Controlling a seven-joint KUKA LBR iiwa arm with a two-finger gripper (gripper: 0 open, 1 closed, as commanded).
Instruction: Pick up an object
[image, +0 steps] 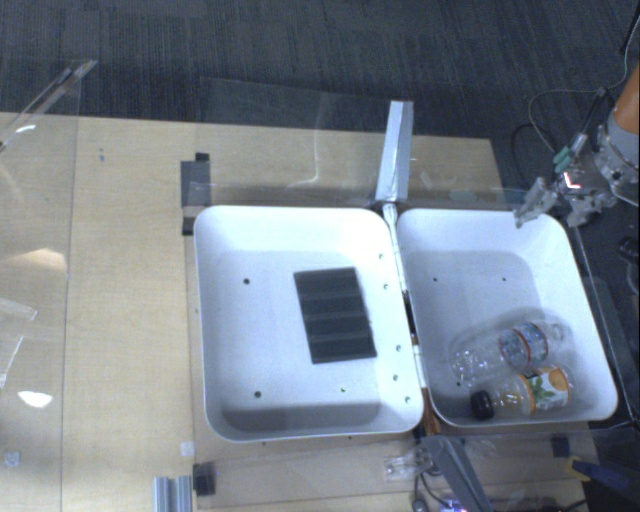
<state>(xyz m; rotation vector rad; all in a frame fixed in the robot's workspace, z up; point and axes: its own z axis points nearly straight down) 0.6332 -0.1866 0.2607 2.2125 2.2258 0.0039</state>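
So left bin (215, 300) just has a dark ribbed pad (335, 314) lying flat mid-floor, long axis running near to far. Right bin (590, 330) has two clear bottles in its near right corner, touching: one with a blue label (510, 348), one with an orange label and black cap (520, 393), both lying roughly left-right. The gripper (545, 200) sits over that bin's far right rim, so the bottles lie toward the near side from it. Can't tell whether the jaws are spread.

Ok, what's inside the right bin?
Two clear plastic bottles lie in the right bin's near corner, touching. One has a black cap. Any contents are too unclear to tell.
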